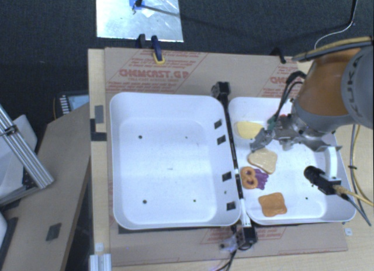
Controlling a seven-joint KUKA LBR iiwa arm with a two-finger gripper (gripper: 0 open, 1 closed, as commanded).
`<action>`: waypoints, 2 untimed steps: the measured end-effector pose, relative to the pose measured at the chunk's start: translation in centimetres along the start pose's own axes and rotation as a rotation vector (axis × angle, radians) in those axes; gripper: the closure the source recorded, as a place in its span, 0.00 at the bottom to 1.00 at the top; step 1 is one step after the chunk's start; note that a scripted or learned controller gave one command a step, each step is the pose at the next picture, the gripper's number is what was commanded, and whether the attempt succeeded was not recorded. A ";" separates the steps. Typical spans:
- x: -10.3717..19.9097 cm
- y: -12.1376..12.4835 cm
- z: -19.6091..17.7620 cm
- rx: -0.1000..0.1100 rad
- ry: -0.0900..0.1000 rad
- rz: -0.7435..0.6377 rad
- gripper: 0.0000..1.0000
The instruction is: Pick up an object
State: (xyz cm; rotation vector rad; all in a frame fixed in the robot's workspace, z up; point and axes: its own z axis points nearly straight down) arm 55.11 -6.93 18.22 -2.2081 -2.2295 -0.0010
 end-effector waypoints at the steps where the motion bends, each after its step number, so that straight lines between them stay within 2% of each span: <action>1: -3.0 -5.0 1.1 0.001 -0.003 0.011 0.00; 2: -3.6 -3.0 -9.1 -0.016 -0.006 0.005 0.00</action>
